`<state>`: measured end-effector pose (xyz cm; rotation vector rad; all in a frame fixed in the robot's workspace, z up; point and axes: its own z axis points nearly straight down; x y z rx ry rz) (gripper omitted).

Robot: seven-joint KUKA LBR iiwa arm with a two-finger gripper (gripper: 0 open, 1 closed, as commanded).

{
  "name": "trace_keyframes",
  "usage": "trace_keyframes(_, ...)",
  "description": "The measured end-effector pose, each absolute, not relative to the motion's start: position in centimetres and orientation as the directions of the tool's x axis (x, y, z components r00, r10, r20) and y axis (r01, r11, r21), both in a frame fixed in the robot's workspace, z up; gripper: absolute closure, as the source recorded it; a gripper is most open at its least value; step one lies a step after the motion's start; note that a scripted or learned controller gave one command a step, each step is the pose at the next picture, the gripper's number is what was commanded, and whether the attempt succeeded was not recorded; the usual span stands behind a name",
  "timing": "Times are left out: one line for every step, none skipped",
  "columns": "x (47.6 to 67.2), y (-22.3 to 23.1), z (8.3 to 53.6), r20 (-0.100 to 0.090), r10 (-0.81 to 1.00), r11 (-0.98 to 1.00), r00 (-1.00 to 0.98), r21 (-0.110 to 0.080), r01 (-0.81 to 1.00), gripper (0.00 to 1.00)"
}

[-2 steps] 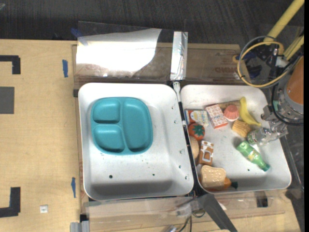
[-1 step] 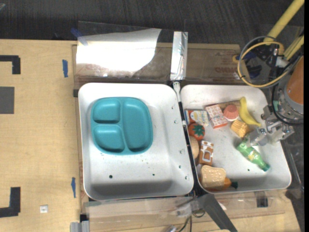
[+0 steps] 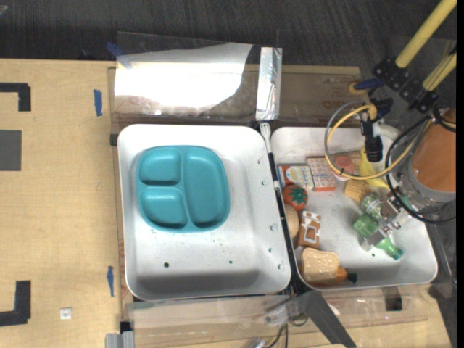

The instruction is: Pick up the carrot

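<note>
On the tan surface (image 3: 58, 194), far to the left of the end effector (image 3: 388, 217), stands the left white bin (image 3: 203, 267). It holds a teal divided plate (image 3: 183, 187) with three compartments. A dark divider (image 3: 279, 194) separates it from the right white bin (image 3: 413, 267), in which the end effector hangs.

At this bin's left wall, well left of the end effector and slightly farther from the camera, lies a red-orange round piece with a green top (image 3: 295, 196). Below that is a small brown packet (image 3: 310, 228), and a printed card (image 3: 319, 174) lies farther back.

The carrot (image 3: 341, 273) seems to be the small orange piece at the near edge of the bin, to the left of the end effector and closer to the camera. Only a short orange stretch shows, ending in a dark green tip that points right. The rest is tucked under a tan slice of toy bread (image 3: 319, 264), which touches it. It lies apart from the end effector.

A green bottle (image 3: 371, 227) lies just beside the end effector, perhaps touching it, with a yellow piece (image 3: 371, 171) behind. Cables crowd the end effector, and whether it is apart or together cannot be told. The grey arm with the orange band (image 3: 437, 167) rises on the right.
</note>
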<state>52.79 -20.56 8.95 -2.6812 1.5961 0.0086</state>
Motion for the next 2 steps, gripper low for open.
trace_keyframes(48.7,-16.0,10.0,-0.005,-0.731,-0.682,0.682,-0.001,-0.731,0.0)
trace_keyframes(53.0,-18.2,13.3,-0.001,-0.712,-0.702,0.702,-0.004,-0.712,0.0)
